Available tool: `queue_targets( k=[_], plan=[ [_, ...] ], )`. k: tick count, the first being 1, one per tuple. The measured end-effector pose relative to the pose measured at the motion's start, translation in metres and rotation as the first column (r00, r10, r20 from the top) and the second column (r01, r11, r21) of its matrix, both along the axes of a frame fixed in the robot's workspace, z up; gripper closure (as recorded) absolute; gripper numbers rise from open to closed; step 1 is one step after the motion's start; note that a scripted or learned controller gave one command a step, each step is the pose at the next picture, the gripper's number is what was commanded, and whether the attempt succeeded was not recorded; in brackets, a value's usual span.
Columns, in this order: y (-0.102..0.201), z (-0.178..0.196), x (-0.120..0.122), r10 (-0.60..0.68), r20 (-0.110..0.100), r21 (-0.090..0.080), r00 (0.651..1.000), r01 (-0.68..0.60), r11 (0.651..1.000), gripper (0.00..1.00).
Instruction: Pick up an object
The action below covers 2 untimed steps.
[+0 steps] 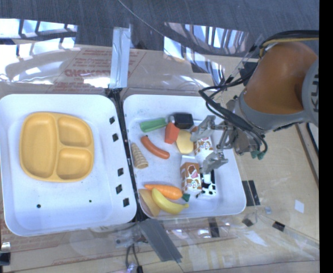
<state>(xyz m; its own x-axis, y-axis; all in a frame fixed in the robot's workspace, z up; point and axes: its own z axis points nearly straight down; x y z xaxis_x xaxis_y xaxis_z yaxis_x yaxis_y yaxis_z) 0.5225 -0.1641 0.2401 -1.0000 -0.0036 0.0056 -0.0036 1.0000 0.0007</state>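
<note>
Camera view looks down on two white bins side by side, and the arm (280,84) comes in from the right, its orange band over the far right corner of the right bin (234,195) and its wrist bent down and leftward into that bin. The gripper (211,144) hangs over the right part of the bin with its two metal fingers spread apart, one toward the far side and one toward the near side, and nothing is held between them. Directly in the gap sits a small printed carton (203,145), so the nearest candidate lies right at the fingertips rather than off to one side; whether the fingers already touch it I cannot tell. Just on the near side stands a second carton (191,180) with a black-and-white cow-patterned piece (209,186) beside it. To the left of the gripper lie a pale round piece (184,143), an orange carrot-like piece (171,133), a black block (183,119), a green stick (153,125) and a sausage (155,147) with its long axis slanting from far left to near right. A banana (167,201) rests at the near edge. The left bin (7,169) holds a yellow divided tray (57,146), well apart from the gripper
</note>
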Motion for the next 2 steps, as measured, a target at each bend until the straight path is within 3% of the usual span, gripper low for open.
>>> queue_targets(
  k=[1,2],
  plan=[
    [0.024,-0.104,-0.046,0.127,-0.004,0.004,0.992,-0.127,0.992,0.0],
    [0.065,-0.152,0.011,0.304,0.003,0.001,0.953,-0.304,0.953,0.0]
  ],
)
